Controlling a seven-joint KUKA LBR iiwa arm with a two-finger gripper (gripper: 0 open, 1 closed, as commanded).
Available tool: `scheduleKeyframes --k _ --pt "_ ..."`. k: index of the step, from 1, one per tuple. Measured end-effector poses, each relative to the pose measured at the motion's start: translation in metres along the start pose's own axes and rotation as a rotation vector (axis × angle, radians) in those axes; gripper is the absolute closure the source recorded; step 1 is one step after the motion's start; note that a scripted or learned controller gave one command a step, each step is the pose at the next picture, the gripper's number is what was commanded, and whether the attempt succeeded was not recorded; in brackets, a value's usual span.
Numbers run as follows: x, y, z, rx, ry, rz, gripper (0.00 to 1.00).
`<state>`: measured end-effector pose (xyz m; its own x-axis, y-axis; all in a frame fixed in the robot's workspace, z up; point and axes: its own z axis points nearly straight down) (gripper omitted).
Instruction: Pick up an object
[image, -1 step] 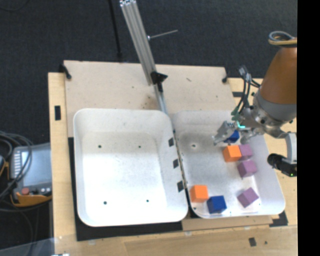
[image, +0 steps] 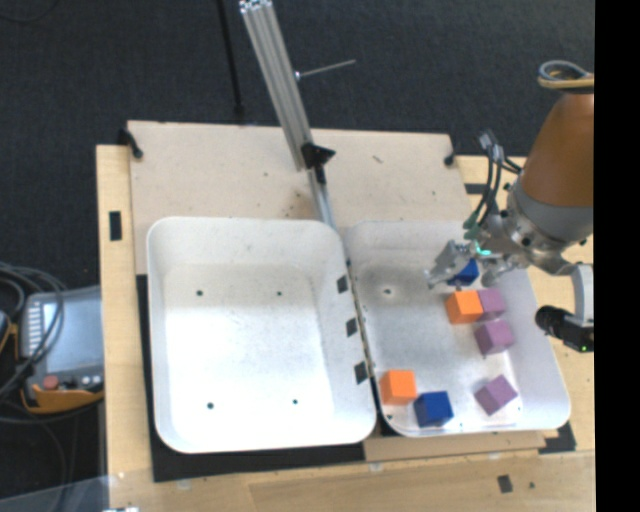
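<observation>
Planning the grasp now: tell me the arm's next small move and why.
Probably lift straight up a little. The two-finger gripper sits low in the right white bin at a small blue block, close beside an orange cube. Whether the block is gripped cannot be told; a short lift would show it.

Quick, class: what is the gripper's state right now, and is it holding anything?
Gripper: closed on a small blue block, above the right bin.

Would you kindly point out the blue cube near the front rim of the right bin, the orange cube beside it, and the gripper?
blue cube (image: 433, 408), camera view, middle of its top face.
orange cube (image: 399, 385), camera view, middle of its top face.
gripper (image: 452, 268), camera view, between its fingertips.
</observation>
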<state>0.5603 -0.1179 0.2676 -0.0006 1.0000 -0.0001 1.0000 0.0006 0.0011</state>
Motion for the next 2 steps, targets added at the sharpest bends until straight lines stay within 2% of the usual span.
scheduleKeyframes --k 1,2 --pt "0.005 -0.008 0.048 0.005 -0.001 0.002 0.00" --pt "0.005 -0.004 0.110 0.006 -0.001 0.002 0.00"
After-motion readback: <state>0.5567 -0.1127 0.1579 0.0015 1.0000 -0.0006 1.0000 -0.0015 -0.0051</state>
